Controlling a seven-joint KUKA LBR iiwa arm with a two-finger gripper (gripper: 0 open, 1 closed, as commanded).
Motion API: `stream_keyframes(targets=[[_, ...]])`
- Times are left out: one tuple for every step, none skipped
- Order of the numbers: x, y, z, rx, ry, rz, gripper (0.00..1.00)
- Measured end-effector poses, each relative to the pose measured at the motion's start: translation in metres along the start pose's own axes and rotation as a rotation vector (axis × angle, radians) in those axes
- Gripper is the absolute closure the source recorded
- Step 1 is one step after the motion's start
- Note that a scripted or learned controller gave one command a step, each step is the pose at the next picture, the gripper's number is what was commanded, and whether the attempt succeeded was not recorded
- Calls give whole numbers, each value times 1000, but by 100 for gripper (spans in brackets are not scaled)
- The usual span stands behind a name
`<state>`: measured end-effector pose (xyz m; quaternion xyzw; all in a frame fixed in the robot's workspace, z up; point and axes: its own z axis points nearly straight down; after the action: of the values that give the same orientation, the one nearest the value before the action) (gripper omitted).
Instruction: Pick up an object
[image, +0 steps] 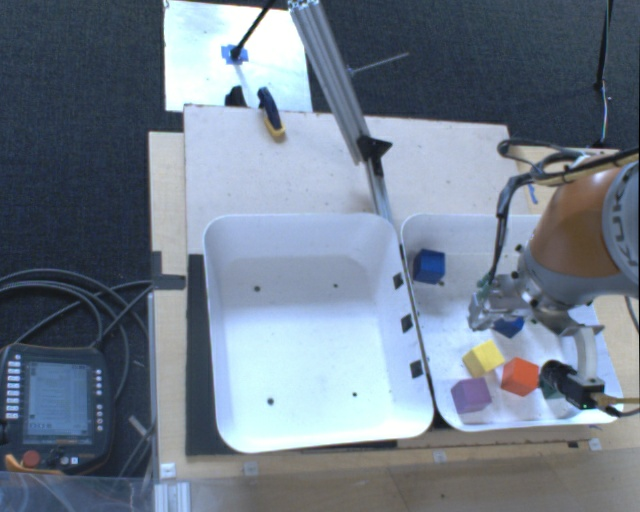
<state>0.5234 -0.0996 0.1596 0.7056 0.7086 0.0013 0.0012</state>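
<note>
The right bin (450, 232) holds several small blocks. A blue cube (430, 266) sits near its back left corner. A yellow cube (484, 358), an orange cube (520, 376) and a purple cube (471, 395) lie close together near the front wall. A second small blue block (510, 325) lies just under the wrist, partly hidden. My gripper (487, 310) hangs low in the middle of the right bin, right beside this blue block and just behind the yellow cube. The arm's orange band (585, 235) is above it.
The left bin (300, 228) stands beside the right one, and they share a middle rim. A slanted metal strut (340, 90) runs down to the bins' back junction. A teach pendant (55, 405) and cables lie at the far left. A blue-and-yellow tool (270, 112) lies on the back board.
</note>
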Motion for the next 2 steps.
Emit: stream_keyframes(targets=[[-9, 3, -48, -3, -2, 1, 100], [-10, 5, -102, -5, -2, 0, 100]])
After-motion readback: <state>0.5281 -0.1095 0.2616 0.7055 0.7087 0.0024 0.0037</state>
